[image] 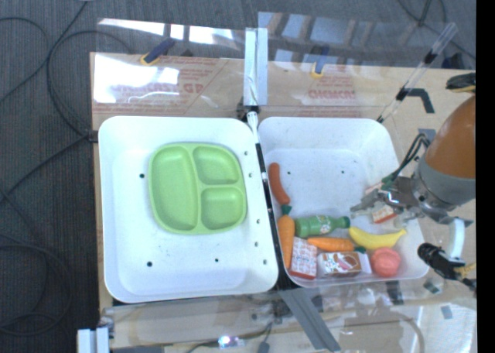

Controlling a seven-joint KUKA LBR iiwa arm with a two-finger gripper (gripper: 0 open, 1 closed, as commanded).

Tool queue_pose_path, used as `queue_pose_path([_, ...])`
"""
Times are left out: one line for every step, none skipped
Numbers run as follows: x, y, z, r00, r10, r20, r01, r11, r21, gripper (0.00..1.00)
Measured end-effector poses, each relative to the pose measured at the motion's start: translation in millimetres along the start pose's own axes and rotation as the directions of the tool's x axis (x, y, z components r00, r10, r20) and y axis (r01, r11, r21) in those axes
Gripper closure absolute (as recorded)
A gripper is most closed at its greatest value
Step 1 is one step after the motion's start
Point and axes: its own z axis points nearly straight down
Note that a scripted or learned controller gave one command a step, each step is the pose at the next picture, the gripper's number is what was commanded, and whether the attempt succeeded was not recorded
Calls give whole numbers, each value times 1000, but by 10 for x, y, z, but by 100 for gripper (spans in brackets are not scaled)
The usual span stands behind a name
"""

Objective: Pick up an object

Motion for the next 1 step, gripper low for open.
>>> queue_pose_path([104, -41, 490, 966, 257, -9, -257, 966, -6, 0])
